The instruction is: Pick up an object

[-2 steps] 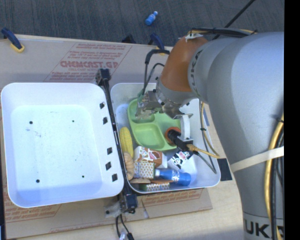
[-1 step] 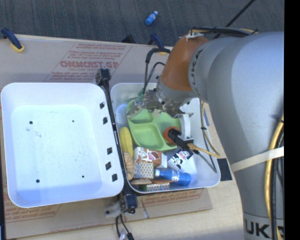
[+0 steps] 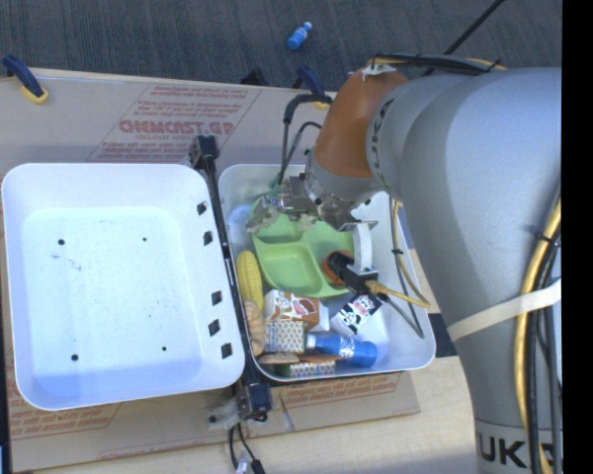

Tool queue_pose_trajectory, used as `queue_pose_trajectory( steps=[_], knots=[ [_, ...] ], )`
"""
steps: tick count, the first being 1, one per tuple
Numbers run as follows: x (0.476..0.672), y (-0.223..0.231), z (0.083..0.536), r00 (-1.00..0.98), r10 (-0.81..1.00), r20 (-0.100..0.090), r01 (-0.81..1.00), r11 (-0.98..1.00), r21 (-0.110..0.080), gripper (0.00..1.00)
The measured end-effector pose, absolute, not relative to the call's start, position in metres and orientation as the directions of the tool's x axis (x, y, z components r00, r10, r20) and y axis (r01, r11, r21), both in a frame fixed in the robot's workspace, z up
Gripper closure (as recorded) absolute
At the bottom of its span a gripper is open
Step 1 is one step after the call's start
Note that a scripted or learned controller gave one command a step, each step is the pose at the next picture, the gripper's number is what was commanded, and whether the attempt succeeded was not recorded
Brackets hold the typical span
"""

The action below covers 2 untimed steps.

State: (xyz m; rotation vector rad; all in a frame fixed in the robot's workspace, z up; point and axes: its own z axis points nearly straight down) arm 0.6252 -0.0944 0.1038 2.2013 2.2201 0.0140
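My gripper [image 3: 289, 205] is low in the right bin [image 3: 418, 345], at its far end, over the back edge of a green sectioned dish [image 3: 298, 262]. The grey arm and its orange band [image 3: 351, 131] hide the bin's far right part. Beside the dish lie a yellow corn cob [image 3: 248, 276] on the left and an orange item [image 3: 338, 265] on the right. Nearer the front are a brown packet [image 3: 296, 310], a black-and-white cow-patterned item [image 3: 356, 312], a blue bottle [image 3: 342, 350] and a wafer-like block [image 3: 285, 338].
The left bin [image 3: 99, 265] lies beside the right one, with black clips [image 3: 213, 233] along the shared wall. Cardboard [image 3: 178, 117] lies under both bins. A blue clamp [image 3: 25, 77] sits at the far left corner, and a small blue object [image 3: 298, 36] lies on the floor.
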Motion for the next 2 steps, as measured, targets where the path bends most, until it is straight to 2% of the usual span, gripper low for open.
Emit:
queue_pose_trajectory(
  steps=[1,2],
  knots=[
    [0.6240,-0.0940,0.1039,-0.007,1.000,-0.005,1.000,0.008,0.020,0.00],
    [0.6226,-0.0935,0.1109,-0.009,1.000,-0.004,1.000,0.009,0.013,1.00]
  ],
)
